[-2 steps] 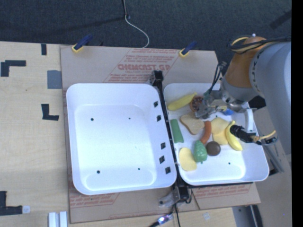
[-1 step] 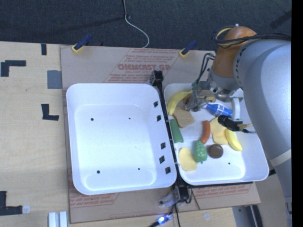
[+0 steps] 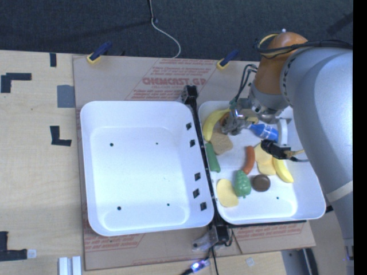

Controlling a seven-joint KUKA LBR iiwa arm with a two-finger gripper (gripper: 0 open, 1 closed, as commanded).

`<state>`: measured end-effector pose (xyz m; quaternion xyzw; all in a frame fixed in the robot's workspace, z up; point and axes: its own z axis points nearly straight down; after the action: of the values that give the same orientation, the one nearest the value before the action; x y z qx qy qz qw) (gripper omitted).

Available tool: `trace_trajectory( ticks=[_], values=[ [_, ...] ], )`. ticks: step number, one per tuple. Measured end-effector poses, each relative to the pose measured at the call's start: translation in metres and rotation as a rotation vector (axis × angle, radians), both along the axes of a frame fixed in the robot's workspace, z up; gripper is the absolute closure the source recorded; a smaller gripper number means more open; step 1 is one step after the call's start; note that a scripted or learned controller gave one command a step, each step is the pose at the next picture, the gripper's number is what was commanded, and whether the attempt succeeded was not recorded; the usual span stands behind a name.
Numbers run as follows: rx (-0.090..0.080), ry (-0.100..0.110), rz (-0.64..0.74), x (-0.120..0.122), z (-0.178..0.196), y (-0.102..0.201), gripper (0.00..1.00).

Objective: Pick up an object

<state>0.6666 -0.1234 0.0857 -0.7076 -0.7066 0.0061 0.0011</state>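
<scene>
The gripper point(image 3: 234, 121) hangs low in the right bin point(image 3: 307, 202), at its upper left — just beside a yellow banana point(image 3: 211, 122) and a tan block point(image 3: 222, 144); whether it is open or closed on anything, I cannot tell; a blue object point(image 3: 265, 132) lies just to its right; an orange carrot point(image 3: 248, 159), green piece point(image 3: 241, 184) and brown round point(image 3: 261, 183) lie farther down.

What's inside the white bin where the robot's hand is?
The right bin holds toy food: a banana, a green stick, an orange sausage, a brown ball, yellow pieces. The gripper and arm cover whatever lies under them.
</scene>
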Motion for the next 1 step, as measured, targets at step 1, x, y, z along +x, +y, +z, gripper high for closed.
trace_trajectory(
  ticks=[1],
  values=[
    [0.005, -0.013, 0.001, 0.0022, 0.0637, -0.0243, 1.0]
  ],
)
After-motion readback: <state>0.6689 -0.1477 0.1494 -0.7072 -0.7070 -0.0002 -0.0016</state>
